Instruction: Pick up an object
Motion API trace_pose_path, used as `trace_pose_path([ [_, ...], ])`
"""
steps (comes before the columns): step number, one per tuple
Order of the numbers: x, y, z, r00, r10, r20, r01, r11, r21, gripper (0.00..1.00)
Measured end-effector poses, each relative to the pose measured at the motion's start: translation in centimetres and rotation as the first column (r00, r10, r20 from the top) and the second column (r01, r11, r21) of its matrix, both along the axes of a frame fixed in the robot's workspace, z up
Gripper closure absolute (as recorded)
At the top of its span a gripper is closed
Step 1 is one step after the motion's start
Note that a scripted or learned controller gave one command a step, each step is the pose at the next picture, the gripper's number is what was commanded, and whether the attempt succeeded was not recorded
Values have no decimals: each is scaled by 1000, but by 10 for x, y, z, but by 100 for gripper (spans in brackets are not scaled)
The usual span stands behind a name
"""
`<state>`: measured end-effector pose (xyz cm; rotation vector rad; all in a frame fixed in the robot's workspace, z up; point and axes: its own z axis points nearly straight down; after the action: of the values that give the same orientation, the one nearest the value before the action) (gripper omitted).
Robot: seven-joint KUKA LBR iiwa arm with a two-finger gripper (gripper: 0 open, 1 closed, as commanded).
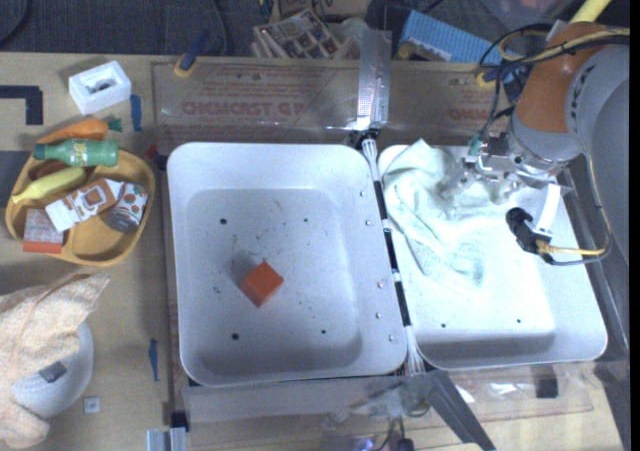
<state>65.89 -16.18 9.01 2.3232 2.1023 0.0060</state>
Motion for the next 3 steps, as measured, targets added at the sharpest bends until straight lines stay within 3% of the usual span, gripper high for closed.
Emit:
trace_pose_path([
  [1,-10,-17,16,1000,-10,-5,10,1000,1,0],
  [2,-31,-49,95,1000,20,-4,-20,1000,1,0],
  [3,-61,-20,86,975,-220,-12,220,976,4,0],
])
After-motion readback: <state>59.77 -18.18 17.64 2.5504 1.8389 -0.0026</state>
